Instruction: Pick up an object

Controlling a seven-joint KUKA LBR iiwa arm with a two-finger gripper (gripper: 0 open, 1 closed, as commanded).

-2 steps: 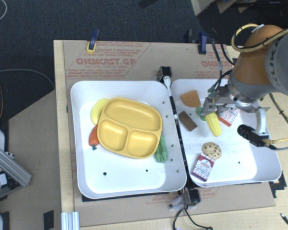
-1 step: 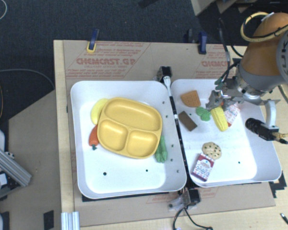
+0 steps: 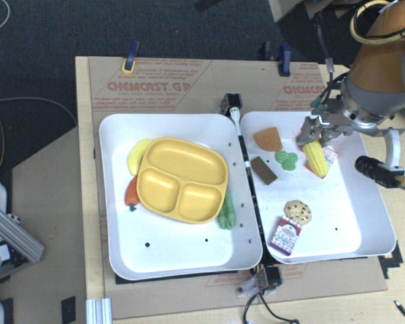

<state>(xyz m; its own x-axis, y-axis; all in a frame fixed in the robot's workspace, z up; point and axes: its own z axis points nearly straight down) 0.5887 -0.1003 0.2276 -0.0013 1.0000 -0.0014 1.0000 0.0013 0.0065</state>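
1. Cardboard-covered bench (image 3: 189, 73) carries 2 white bins side by side.
2. Nearest in the right bin (image 3: 364, 238): a red packet (image 3: 285, 236), then a cookie (image 3: 298, 212).
3. Farther back, the corn cob (image 3: 315, 157) lies just below the fingers.
4. The gripper (image 3: 317, 128) hovers over its top end; whether the fingers are parted or closed, I cannot tell.

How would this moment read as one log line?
gripper: over right bin | touching corn cob | grasp: unconfirmed | cookie: untouched
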